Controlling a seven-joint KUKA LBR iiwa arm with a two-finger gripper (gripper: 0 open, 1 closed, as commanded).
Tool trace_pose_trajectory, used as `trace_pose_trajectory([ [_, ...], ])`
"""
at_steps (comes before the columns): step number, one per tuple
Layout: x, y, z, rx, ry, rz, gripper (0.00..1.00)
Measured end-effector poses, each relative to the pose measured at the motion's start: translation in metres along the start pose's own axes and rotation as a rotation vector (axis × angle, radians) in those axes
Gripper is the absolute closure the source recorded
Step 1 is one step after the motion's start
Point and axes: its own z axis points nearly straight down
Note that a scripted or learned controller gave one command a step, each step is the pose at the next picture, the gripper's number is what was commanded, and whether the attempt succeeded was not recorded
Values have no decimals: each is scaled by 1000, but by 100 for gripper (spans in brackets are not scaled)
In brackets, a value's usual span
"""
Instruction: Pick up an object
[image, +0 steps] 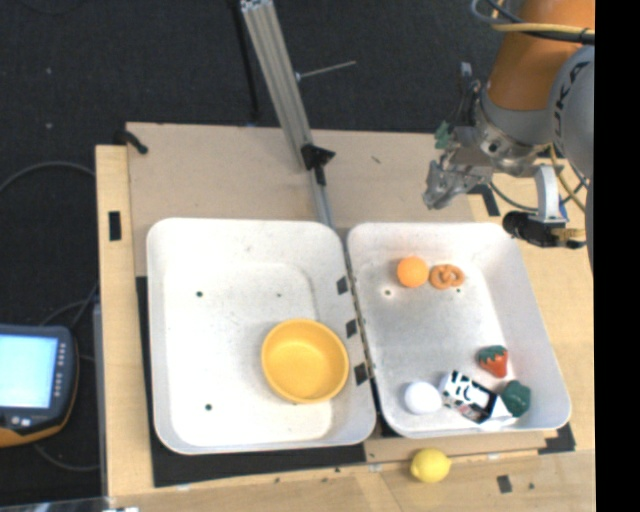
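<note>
My gripper (441, 193) hangs above the bench just behind the far edge of the right bin (450, 330), with nothing visible between its fingers. Inside that bin, an orange ball (411, 272) and an orange ring-shaped piece (446, 276) lie near the far side. Near the front right corner lie a white ball (422, 397), a black-and-white toy (468, 396), a red strawberry-like toy (492, 359) and a dark green piece (515, 398). A yellow bowl (304, 360) sits in the left bin (200, 300).
A yellow lemon-like ball (430, 465) rests on the bench in front of the right bin. A slanted metal rail (290, 100) rises from between the bins. A handheld screen (35, 380) lies at the far left, off the bench.
</note>
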Motion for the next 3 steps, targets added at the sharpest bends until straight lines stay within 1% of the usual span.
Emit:
trace_pose_trajectory([
  [1,49,-5,15,7,-1,0,100],
  [2,109,-6,16,7,0,-2,100],
  [3,157,-24,24,8,0,-1,100],
])
